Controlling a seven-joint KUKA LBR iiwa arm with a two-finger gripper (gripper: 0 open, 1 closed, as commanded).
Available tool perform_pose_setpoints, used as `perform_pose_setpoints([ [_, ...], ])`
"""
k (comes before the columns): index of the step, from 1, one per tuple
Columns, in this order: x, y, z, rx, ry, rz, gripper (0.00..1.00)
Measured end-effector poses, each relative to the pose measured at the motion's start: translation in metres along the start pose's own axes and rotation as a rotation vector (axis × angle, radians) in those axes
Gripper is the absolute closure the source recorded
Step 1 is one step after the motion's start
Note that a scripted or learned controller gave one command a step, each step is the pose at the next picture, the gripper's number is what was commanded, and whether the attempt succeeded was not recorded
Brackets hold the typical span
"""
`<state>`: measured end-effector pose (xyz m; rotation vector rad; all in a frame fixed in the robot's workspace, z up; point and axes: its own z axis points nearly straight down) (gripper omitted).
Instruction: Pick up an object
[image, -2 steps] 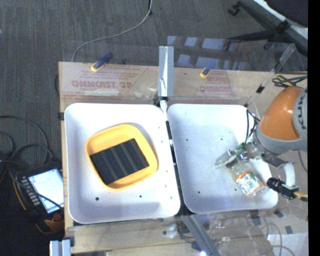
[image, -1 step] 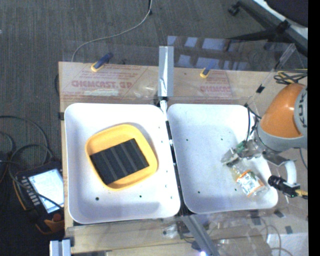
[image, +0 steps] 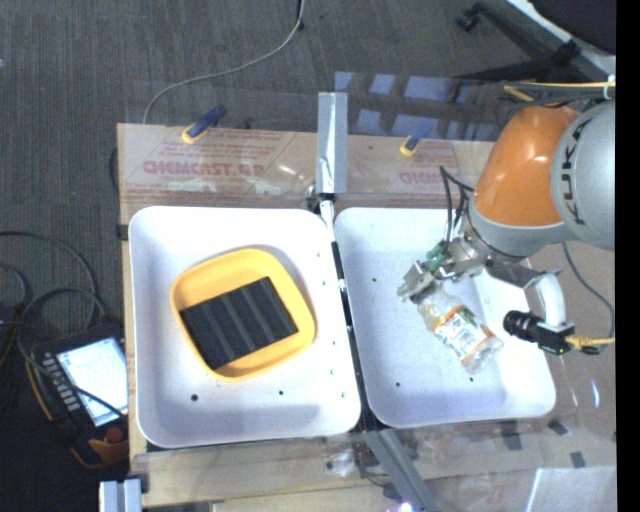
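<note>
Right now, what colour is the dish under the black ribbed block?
The dish is yellow; clearest in the camera view.

Dish (image: 195, 285) in left bin (image: 170, 400), packet (image: 463, 332) in right

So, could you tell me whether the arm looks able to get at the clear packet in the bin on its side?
Probably yes: the gripper hangs over that bin, just beside the packet, which lies alone on the bin floor with nothing on it or between them.
</note>
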<state>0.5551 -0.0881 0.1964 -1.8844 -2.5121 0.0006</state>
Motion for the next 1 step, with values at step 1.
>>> perform_pose_setpoints([
  [1, 0.0149, 0.0131, 0.0107, 0.003, -0.001, -0.103, 1.00],
])
